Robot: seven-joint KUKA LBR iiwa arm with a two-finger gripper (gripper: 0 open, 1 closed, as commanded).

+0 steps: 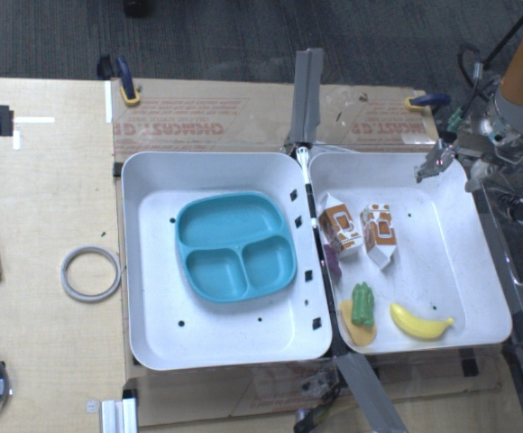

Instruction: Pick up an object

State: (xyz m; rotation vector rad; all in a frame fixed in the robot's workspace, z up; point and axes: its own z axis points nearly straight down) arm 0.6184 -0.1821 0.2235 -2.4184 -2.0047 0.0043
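Banana and green toy crowd the right bin's front edge, risking a glancing miss, while the gripper hovers empty, finger state unclear.

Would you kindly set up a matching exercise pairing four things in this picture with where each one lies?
Things:
1. tray
2. banana
3. ring
4. gripper

Places:
A. on the bench, left of both bins
B. right bin, near front edge
C. over the right bin's far right corner
D. in the left bin

Pairs: 1-D, 2-B, 3-A, 4-C
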